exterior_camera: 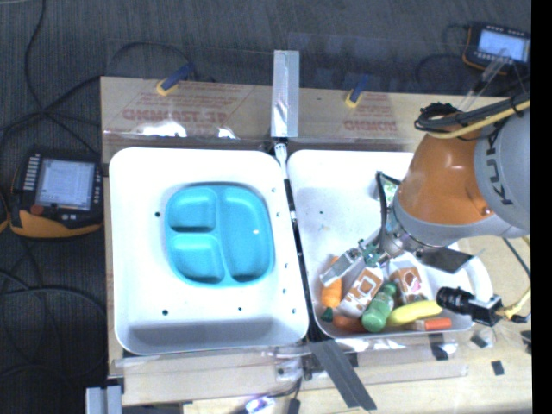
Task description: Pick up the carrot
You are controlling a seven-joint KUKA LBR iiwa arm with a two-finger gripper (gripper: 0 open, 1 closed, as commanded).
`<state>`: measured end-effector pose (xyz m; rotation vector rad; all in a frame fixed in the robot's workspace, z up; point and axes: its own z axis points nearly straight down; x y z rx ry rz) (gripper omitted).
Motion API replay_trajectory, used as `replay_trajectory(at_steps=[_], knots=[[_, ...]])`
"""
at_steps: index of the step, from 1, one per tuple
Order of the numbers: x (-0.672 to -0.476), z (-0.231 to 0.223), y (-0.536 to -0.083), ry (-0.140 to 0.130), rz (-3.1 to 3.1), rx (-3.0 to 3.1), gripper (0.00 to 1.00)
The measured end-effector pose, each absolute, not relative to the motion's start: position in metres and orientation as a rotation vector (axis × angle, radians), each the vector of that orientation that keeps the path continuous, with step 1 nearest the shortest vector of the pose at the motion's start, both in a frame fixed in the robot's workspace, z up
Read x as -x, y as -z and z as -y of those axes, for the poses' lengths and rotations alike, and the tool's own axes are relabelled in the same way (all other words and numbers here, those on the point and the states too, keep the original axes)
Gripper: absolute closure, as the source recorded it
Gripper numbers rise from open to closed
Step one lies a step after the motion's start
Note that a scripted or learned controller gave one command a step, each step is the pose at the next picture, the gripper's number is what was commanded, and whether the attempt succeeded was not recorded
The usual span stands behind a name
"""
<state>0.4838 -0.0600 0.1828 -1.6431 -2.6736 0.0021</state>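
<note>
Gripper, grasp impossible to tell, descends toward small orange carrot heaped at right white bin's front.

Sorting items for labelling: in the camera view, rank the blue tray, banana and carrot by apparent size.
1. Blue tray, by far the largest.
2. Banana.
3. Carrot, partly buried, so its rank below the banana is unsure.

orange carrot | blue tray | white bins | green bottle
</note>
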Motion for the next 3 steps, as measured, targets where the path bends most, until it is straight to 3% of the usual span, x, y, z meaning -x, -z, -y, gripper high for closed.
replay_trajectory(at_steps=[1,2,3], knots=[[-0.530,0.105,-0.090,0.008,2.730,1.578,0.00],[-0.486,0.081,-0.183,0.001,2.827,1.365,0.00],[-0.486,0.081,-0.191,0.001,2.824,1.365,1.00]])
